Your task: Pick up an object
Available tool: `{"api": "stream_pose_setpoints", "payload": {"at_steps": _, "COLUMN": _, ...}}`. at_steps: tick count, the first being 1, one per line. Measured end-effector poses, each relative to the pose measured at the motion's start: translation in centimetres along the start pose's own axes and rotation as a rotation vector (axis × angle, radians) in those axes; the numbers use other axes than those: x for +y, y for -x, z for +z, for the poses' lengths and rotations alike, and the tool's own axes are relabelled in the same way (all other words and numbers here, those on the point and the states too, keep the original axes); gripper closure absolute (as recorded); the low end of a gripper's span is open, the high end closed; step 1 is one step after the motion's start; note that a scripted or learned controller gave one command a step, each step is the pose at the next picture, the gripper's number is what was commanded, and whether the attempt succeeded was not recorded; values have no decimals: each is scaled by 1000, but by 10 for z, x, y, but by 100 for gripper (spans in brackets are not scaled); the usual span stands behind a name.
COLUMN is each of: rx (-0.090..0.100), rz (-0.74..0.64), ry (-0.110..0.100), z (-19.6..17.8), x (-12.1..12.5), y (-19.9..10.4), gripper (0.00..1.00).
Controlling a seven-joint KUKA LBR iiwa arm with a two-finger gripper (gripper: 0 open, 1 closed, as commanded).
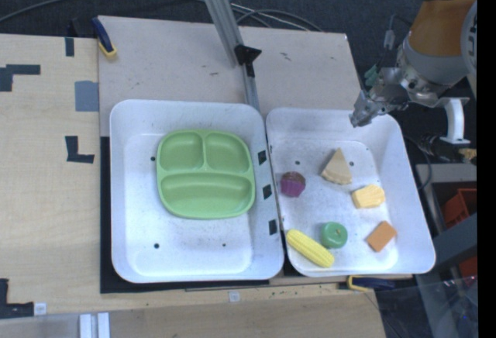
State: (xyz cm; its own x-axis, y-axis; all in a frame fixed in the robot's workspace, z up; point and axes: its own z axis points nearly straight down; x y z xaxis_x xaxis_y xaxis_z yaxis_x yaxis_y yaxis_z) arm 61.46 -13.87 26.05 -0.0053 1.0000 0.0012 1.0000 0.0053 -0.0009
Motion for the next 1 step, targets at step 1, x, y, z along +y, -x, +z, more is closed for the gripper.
{"api": "stream_pose_setpoints", "payload": {"at_steps": 1, "rx": 1, "rz": -1, "ry": -2, "z": 11, "x": -17, "y": -60, "gripper": 100}}
